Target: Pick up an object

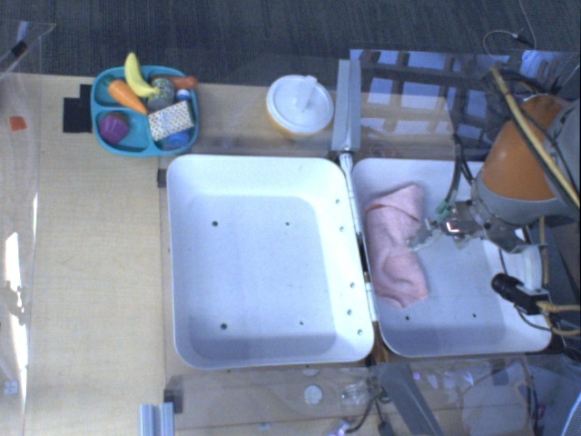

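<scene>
both white bins sit side by side on the counter (91,271). left bin (263,262) has a bare floor. right bin (454,325) holds a pink cloth (398,243), bunched into a long roll against the bin's left wall; its long axis runs from the far edge toward the near edge, the far end wider, the near end rounded. pincer (434,230) hangs low at the cloth's right side, just beside or touching it, fingers slightly apart with nothing visibly between them. beyond the bins stand a blue tray (143,112) of toy food and a white lidded cup (300,104).
</scene>
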{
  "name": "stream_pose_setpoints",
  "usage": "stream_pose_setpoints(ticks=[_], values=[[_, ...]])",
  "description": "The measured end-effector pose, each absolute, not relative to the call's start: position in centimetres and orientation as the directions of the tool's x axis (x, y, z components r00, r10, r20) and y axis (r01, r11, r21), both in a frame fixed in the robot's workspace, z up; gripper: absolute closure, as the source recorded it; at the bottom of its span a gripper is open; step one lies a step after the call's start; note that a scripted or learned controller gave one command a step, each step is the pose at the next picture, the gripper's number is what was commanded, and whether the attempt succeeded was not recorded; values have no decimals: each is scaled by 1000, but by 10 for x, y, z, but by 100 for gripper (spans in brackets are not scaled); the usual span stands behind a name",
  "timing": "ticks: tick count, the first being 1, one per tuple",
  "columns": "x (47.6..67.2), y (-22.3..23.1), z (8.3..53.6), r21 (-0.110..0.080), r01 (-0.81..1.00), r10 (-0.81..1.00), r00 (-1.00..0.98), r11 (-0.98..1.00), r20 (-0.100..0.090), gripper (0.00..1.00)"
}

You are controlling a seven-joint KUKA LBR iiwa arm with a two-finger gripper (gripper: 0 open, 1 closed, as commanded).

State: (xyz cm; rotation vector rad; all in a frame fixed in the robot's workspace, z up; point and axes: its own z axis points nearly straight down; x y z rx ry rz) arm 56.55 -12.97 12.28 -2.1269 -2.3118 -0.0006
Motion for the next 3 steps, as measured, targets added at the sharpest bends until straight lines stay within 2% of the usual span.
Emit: stream_pose_setpoints(ticks=[1, 2, 3], values=[[638, -108, 95, 10, 942, 942, -335, 335, -4, 0], [663, -95, 93, 10, 943, 943, -333, 333, -7, 0], [664, -92, 104, 12, 941, 942, -337, 337, -4, 100]])
